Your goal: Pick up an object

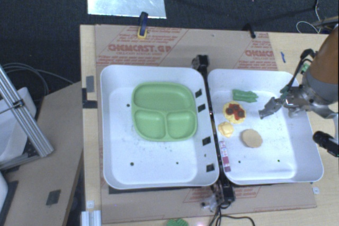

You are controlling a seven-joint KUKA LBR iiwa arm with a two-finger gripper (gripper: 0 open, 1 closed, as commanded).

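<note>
- The gripper (268,109) is being held low over the right-hand bin (280,169), reached in from the right on the grey arm (322,79).
- Whether the claw is wide or narrow cannot be told; nothing is being seen gripped in it.
- Four small objects are being kept in the left part of that bin, all apart from the claw.
- A green piece (244,96) is being shown nearest the bin's far wall, to the left of the gripper.
- A yellow disc with red and dark spots (234,111) is being seen just below the green piece.
- A small yellow lump (226,129) is being shown just beside and below that disc.
- A round tan piece (251,138) is being seen near the lump, lower in the bin and below-left of the gripper.
- A green three-compartment plate (163,111) is being borne by the left-hand bin (119,166).
</note>
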